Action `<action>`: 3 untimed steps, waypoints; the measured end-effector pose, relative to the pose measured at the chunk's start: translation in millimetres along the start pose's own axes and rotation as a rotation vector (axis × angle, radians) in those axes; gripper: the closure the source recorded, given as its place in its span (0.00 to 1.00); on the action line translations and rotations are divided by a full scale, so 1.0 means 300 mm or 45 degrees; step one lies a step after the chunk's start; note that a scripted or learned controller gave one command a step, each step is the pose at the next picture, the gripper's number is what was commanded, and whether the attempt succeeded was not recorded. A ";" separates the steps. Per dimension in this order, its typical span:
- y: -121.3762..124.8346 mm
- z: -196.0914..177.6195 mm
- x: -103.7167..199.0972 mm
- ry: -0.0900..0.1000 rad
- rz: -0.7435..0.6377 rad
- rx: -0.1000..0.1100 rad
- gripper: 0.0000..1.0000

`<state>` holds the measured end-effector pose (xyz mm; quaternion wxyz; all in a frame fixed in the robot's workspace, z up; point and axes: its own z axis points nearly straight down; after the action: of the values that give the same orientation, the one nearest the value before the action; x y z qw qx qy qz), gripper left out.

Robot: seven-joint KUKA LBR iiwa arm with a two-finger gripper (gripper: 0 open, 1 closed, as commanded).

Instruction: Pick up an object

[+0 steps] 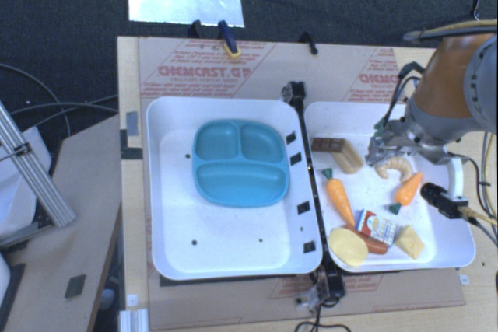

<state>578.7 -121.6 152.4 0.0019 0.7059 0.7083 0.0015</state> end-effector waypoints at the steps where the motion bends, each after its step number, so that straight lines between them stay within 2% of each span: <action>1: -0.005 -0.145 0.002 0.000 0.000 0.000 1.00; 2: 0.000 -0.247 0.002 0.000 -0.001 0.000 1.00; 3: 0.020 -0.276 0.181 0.003 -0.008 0.002 1.00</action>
<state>584.2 -67.3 235.2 0.0006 0.7036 0.7106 0.0017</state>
